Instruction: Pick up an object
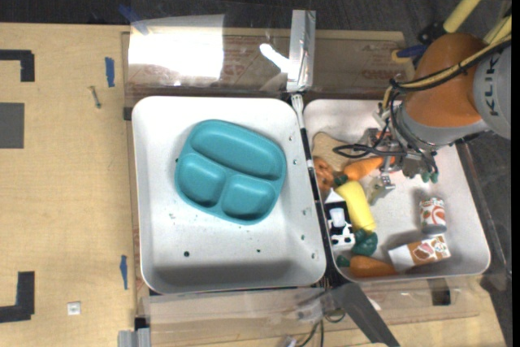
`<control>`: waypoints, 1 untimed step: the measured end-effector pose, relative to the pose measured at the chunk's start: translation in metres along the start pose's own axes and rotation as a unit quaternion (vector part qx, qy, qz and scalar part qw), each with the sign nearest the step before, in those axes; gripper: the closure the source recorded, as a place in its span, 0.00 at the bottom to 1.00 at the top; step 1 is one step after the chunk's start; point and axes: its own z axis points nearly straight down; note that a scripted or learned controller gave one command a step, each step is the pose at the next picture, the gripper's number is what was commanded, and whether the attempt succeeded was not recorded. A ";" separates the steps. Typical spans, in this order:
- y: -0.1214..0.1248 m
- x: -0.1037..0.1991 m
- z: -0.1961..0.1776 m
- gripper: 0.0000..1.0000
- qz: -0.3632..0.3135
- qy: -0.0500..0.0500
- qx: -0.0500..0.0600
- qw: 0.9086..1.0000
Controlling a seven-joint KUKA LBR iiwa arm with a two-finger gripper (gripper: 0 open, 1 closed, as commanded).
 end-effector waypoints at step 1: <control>0.001 -0.004 -0.014 1.00 -0.001 -0.006 0.001 1.000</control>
